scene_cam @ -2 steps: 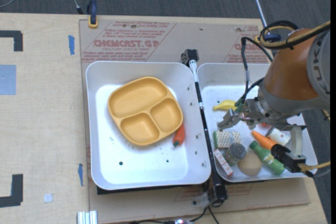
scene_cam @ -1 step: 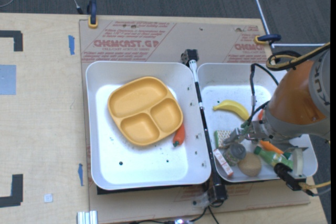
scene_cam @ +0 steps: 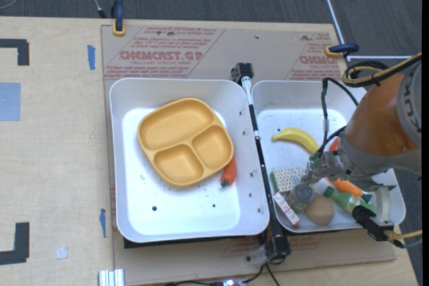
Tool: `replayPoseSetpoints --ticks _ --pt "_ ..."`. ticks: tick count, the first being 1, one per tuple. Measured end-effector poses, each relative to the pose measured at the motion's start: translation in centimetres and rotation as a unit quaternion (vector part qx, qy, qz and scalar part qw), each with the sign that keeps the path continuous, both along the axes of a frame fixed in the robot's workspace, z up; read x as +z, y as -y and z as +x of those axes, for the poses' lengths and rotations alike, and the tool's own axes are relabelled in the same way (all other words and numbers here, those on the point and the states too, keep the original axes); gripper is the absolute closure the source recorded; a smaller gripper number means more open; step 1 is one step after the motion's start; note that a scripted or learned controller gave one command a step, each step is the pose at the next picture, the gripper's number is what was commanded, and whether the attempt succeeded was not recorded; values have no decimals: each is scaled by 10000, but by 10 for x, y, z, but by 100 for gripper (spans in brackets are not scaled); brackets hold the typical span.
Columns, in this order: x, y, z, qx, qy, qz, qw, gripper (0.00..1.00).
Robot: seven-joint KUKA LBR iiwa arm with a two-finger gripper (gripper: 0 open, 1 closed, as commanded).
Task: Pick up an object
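Note:
In the right bin (scene_cam: 288, 96) a yellow banana (scene_cam: 295, 138) lies near the middle. Below it are a patterned flat piece (scene_cam: 286, 179), a grey round thing (scene_cam: 303, 194), a tan round thing (scene_cam: 320, 211) and a red and white packet (scene_cam: 286, 209). An orange and green piece (scene_cam: 348, 189) lies at the right. My gripper (scene_cam: 317, 169) hangs low over this cluster, just right of the patterned piece and below the banana's right end. The arm's orange band hides the bin's right side.
The left bin (scene_cam: 127, 211) bears a yellow divided plate (scene_cam: 186, 141), with a small orange carrot (scene_cam: 228, 173) against its lower right rim. A black clamp (scene_cam: 242, 71) sits between the bins at the back. Cables loop above the arm at the right.

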State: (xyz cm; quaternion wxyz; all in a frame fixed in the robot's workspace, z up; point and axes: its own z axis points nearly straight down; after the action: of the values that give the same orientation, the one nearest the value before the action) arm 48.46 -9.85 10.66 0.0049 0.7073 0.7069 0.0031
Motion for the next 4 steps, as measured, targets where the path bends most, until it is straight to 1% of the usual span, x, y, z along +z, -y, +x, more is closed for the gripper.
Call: replayPoseSetpoints --ticks 1,2,4 --pt "78 -78 -4 9 -49 19 10000 100" --pt "78 -78 -5 7 -51 15 10000 0" --pt "78 -78 -5 7 -51 15 10000 0"
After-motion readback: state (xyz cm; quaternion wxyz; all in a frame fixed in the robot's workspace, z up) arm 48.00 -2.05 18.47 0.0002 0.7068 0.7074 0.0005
